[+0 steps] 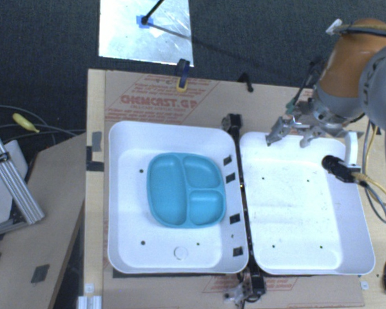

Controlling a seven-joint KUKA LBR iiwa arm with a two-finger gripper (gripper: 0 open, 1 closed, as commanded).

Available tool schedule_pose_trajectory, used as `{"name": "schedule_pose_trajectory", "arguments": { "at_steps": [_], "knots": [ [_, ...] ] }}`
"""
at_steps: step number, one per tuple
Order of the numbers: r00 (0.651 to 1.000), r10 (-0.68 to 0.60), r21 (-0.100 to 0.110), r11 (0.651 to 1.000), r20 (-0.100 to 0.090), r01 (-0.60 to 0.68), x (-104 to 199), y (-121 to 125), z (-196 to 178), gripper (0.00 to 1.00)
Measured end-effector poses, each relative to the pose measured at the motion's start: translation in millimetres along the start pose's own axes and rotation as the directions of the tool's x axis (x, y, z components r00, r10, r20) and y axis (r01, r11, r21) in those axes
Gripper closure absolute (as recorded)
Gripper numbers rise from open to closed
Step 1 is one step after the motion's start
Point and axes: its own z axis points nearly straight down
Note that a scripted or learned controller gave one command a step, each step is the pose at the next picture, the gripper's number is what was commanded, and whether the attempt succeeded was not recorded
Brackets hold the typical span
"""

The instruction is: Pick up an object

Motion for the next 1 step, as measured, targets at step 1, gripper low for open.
{"name": "schedule_pose_trajectory", "arguments": {
  "at_steps": [1],
  "knots": [
    [1.0,0.004,0.007,1.0,-0.001,-0.004,-22.0,-41.9,72.3,0.0]
  ]
}}
